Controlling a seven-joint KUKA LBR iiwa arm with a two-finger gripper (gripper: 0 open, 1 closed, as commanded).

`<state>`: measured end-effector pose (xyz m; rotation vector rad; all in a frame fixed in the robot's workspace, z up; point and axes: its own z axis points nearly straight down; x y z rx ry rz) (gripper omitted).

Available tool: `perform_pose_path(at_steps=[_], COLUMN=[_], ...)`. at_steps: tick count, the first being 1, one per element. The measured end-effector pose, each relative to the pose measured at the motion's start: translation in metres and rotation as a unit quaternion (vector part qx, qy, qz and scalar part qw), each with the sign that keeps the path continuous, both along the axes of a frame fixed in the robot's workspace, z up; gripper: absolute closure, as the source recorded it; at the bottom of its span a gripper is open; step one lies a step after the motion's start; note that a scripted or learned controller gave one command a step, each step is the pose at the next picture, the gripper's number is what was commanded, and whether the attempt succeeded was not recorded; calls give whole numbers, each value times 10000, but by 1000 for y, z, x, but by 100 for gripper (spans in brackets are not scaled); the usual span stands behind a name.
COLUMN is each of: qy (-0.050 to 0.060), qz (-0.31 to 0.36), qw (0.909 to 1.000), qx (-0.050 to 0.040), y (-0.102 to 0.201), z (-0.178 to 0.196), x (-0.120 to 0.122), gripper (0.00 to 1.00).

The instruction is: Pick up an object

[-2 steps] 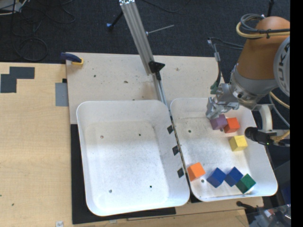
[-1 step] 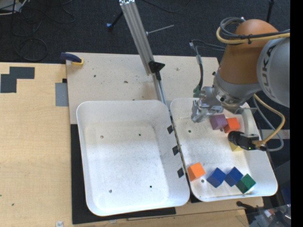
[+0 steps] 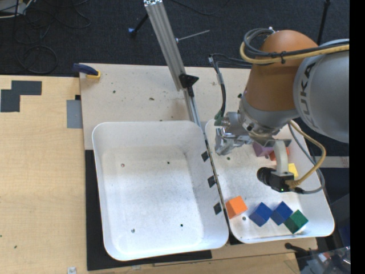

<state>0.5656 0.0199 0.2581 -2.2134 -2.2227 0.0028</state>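
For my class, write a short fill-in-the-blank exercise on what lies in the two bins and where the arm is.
1. The orange block lies in the ____ bin.
2. Two ____ blocks lie between the orange block and the green block.
3. The gripper hangs over the ____ bin.

Missing words: right; blue; right

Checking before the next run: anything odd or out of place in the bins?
Nothing stands out. The orange block, two blue blocks and green block sit loose along the right bin's near edge, nothing spilled.
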Motion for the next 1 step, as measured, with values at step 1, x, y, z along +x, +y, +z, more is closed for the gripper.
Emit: perform_pose_path(at_steps=[1], qy=[13], qz=[1], qw=[10000], qx=[-2], y=[53], z=[-20], x=[-25], gripper=[100])
